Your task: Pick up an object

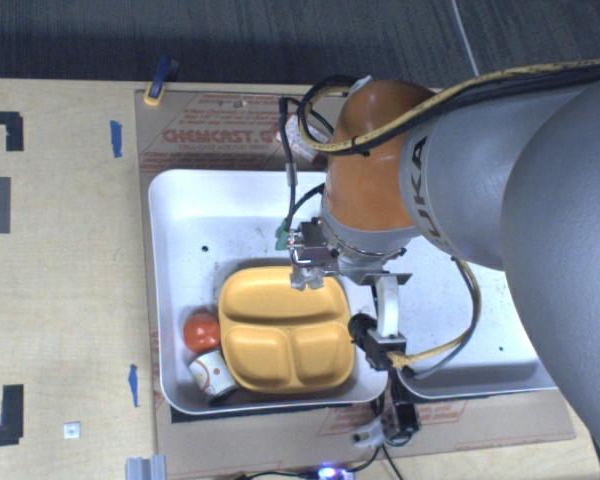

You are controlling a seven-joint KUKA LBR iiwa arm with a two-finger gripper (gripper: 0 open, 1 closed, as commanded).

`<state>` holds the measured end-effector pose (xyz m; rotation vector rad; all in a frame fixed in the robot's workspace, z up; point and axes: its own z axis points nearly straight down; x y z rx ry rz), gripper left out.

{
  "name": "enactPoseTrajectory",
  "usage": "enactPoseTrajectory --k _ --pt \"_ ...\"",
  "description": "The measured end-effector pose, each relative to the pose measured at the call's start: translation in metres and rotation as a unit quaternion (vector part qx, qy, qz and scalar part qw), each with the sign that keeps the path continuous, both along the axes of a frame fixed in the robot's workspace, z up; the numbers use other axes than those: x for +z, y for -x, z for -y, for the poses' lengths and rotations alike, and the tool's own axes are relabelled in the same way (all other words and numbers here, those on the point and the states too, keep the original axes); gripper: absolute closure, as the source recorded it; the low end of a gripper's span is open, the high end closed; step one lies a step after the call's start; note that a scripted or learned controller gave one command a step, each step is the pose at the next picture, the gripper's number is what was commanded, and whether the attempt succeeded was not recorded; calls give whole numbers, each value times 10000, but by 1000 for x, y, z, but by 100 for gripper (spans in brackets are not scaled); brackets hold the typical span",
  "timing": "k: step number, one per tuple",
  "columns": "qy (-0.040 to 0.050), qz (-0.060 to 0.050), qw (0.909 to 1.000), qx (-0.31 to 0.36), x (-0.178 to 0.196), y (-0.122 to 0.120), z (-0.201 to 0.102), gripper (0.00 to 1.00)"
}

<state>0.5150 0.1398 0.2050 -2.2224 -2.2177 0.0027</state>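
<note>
Arm: you see the grey KUKA arm (520, 168) reaching in from the right, its orange band (375, 158) hanging over the left bin.
Gripper: your gripper (305, 268) sits low at the back edge of the yellow tray; you cannot tell from this angle how it is set.
Yellow tray: a yellow compartment tray (285, 333) lies in the front part of the left bin (180, 218), just under the wrist.
Small things: an orange ball (200, 330) rests at the tray's left side, touching it; a small white and orange object (210, 371) lies just in front of the ball.
Right bin: you glimpse its front rim (480, 378) beneath the arm.
</note>
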Motion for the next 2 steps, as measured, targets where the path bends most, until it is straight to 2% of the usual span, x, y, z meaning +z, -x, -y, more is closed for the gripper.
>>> enactPoseTrajectory --k 1,2 --pt "0 0 10000 2 -22 36 1 100" --pt "0 21 10000 4 20 35 46 100"
